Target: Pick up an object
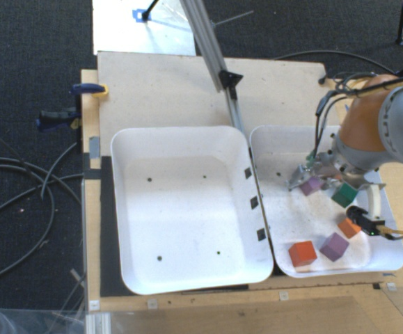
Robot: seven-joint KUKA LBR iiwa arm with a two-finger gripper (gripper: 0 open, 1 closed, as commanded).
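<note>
Arm [389, 120] cut off at right edge; green block [343, 195] partly hidden under wrist.

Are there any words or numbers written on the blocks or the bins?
No words or numbers can be read anywhere.
Blocks: the orange block and purple block have plain faces.
Bins: the left bin and right bin are plain white.
Small black tabs on the rim between the bins are too small to show any text.

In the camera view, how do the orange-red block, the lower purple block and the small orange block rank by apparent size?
1. orange-red block, largest.
2. lower purple block, only slightly smaller; nearly alike.
3. small orange block, smallest, though partly hidden.
</note>
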